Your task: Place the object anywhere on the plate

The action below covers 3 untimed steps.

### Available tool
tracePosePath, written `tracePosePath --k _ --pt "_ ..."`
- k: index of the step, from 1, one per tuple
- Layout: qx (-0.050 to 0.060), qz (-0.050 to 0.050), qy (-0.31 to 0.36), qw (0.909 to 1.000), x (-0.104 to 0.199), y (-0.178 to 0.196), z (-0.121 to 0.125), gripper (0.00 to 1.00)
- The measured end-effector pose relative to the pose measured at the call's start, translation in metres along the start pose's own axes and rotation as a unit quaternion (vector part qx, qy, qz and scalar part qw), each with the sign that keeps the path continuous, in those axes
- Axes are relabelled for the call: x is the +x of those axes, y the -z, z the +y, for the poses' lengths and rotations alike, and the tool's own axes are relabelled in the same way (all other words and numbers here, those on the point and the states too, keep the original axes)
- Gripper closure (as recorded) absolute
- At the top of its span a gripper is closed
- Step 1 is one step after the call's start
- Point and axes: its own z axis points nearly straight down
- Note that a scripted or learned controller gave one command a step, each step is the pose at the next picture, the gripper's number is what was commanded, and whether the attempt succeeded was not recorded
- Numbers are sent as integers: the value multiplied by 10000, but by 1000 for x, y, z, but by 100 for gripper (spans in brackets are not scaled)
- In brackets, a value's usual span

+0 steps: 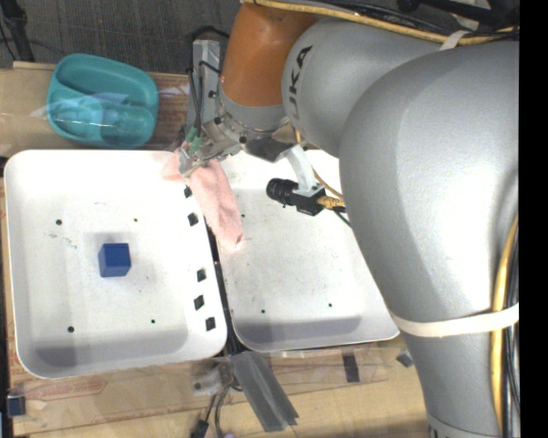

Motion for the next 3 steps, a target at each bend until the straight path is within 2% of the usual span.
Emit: tracePosePath --k 1,2,3 --pt "-3 -10 1488 9889 -91 0 -42 100" --pt "5 -3 1633 9866 36 0 -19 100" --pt "-7 -9 2175 9761 127 50 4 100"
